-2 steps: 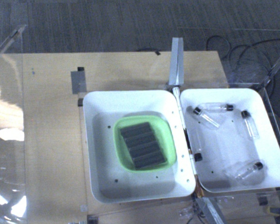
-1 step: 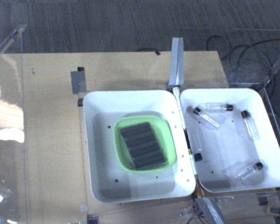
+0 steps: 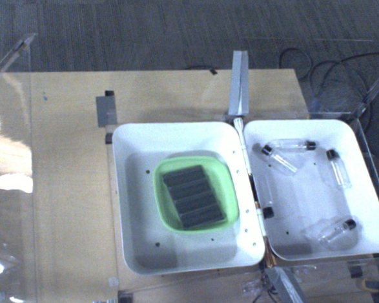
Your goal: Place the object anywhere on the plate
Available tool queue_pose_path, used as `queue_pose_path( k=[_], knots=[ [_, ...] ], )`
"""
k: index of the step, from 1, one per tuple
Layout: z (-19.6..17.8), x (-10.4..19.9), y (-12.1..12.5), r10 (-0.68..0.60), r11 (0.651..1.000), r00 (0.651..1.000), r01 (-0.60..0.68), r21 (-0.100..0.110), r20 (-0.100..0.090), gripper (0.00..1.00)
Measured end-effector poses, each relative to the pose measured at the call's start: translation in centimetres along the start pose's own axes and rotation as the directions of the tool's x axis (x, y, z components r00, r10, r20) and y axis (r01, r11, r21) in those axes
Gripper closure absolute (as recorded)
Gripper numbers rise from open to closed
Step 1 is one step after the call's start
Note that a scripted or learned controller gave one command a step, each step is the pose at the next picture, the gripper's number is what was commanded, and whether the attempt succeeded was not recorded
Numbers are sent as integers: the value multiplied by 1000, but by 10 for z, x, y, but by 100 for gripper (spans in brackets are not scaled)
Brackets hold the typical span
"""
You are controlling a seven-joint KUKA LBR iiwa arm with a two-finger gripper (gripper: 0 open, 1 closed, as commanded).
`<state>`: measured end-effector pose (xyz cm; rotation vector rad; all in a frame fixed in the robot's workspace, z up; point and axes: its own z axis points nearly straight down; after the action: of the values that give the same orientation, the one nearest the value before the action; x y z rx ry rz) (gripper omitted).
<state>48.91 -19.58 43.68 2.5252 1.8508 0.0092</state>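
Note:
A light green square plate (image 3: 161, 185) lies in the middle of the left white bin (image 3: 125, 210). A dark grey ribbed rectangular block (image 3: 192, 196) rests flat on the plate, turned slightly off square and covering most of its centre. It lies fully inside the plate's raised rim.
The right white bin (image 3: 368, 193) holds several clear vials with black caps: two near the back left (image 3: 278, 158), one at the right (image 3: 337, 168), one at the front (image 3: 334, 230). A grey metal post (image 3: 238, 82) stands behind the seam between the bins. Cables lie at the back right.

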Motion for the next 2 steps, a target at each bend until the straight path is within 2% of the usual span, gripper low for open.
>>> queue_pose_path(
  k=[1, 2],
  knots=[
    [0, -3, 0, 58, 998, 998, -58, 0, 0, 0],
    [6, 0, -1, 171, 985, 985, -171, 3, -1, 0]
  ],
)
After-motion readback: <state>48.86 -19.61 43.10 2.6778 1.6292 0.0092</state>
